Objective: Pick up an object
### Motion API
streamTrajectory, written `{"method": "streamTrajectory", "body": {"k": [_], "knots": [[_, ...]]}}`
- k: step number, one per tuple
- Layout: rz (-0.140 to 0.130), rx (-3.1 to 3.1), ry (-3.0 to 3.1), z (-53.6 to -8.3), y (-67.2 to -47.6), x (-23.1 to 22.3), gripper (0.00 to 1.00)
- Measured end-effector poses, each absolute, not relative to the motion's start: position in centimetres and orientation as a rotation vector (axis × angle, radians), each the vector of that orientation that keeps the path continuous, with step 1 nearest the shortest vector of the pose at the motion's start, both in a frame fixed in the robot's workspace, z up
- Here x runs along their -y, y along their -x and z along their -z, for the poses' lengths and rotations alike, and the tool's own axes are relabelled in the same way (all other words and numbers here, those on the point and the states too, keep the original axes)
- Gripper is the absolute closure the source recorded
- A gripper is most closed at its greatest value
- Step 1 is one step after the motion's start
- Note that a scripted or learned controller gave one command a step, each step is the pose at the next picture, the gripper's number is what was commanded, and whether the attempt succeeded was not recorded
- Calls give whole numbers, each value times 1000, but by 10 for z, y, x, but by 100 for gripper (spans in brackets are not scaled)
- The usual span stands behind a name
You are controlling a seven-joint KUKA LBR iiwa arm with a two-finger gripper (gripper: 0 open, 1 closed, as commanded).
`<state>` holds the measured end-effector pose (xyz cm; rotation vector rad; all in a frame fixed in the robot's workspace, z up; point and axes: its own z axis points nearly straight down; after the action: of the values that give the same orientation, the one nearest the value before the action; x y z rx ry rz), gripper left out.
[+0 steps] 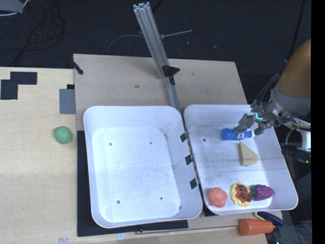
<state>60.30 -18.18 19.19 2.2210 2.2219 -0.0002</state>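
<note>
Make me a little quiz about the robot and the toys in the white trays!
1. True or false: the green ball lies inside the left bin.
2. Which thing is nearest the gripper?
A. the blue bottle
B. the pink ball
C. the orange carrot
3. Fill the gap: the tan wedge lies in the ____ bin.

Key
1. False. It lies on the wooden bench, outside both bins.
2. A. The gripper hangs right over the blue bottle's far end.
3. Right. The wedge sits just below the bottle there.
</note>
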Motion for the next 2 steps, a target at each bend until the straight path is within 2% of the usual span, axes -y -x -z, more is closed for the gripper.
{"method": "streamTrajectory", "body": {"k": [1, 2], "knots": [[0, -2222, -2221, -192, -603, 182, 0], [4, -2225, -2223, -148, -604, 186, 0]]}}
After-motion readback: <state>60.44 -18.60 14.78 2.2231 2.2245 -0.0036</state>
